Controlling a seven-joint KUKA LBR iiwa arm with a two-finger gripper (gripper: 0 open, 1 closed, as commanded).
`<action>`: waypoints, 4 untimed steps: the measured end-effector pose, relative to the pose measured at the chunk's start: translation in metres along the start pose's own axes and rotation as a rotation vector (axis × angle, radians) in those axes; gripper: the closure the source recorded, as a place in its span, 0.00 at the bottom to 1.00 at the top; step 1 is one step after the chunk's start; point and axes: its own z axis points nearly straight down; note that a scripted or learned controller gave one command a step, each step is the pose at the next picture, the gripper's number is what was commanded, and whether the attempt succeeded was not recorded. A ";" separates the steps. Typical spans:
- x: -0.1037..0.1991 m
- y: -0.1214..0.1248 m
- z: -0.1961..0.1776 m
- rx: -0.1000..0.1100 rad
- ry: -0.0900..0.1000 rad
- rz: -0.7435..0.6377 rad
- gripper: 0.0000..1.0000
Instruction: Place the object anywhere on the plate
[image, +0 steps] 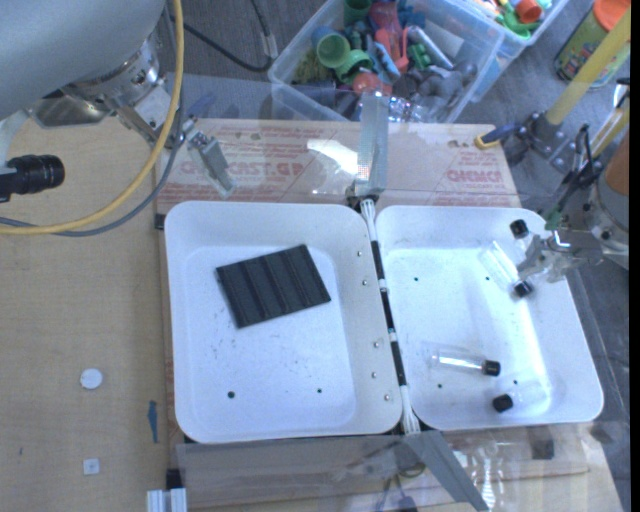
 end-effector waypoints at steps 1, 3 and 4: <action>-0.025 -0.043 -0.009 0.001 0.002 -0.348 1.00; -0.041 -0.085 -0.074 -0.005 -0.003 -0.535 0.00; -0.028 0.004 -0.089 -0.008 -0.006 -1.121 0.00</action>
